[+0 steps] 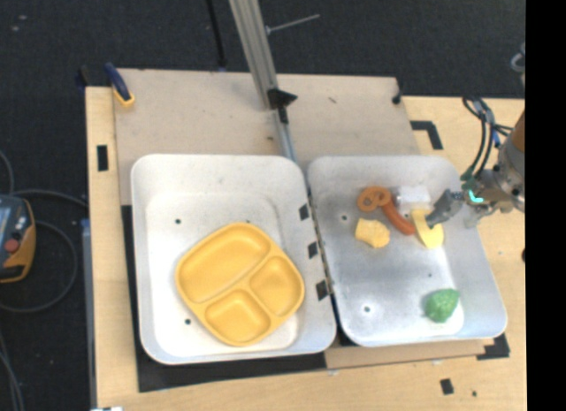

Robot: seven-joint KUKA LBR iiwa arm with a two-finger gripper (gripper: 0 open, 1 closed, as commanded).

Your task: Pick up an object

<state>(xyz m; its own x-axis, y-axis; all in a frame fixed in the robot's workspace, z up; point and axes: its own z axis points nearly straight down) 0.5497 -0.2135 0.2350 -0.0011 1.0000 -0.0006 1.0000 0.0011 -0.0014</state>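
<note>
Camera view: unlabelled yellow tray (240,284).

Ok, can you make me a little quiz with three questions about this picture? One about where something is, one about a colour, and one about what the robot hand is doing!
1. Where is the yellow plate?
A. left bin
B. right bin
C. on the floor

2. What colour is the toy in the right bin's near corner?
A. blue
B. green
C. red

3. Where is the robot hand?
A. over the plate
B. beside the pretzel, outside the bin
C. at the right bin's far right side, by a yellow piece

Answers: 1 A, the plate lies in the left bin. 2 B, that toy is green. 3 C, the hand reaches in from the right there.
</note>
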